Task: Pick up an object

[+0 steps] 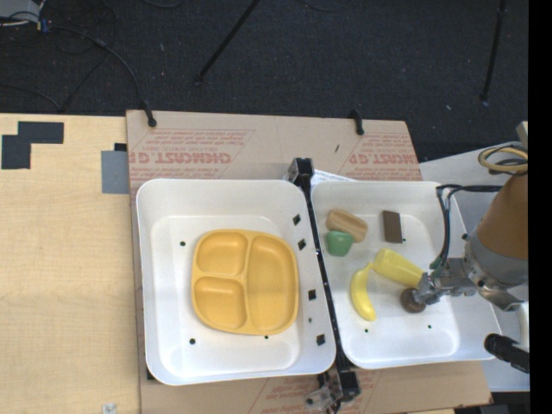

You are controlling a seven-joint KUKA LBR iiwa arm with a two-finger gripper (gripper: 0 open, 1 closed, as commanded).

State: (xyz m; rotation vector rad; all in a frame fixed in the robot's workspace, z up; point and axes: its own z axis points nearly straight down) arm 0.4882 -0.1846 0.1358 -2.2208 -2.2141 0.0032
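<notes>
The right bin (405, 352) holds a yellow banana (361, 295), a yellow cup lying on its side (397, 267), a green round fruit (339, 243), a tan bread-like piece (346, 222) and a small brown block (392, 226). My gripper (416, 300) is low inside this bin, just right of the banana and just below the open end of the yellow cup. Its tip looks like a dark round end near the bin floor. I see nothing held in it.
A yellow divided plate (245, 281) lies in the left bin (164, 231). A black divider (312, 266) runs between the two bins. Cables (444, 222) hang by the right bin's far right wall, beside the arm (504, 231).
</notes>
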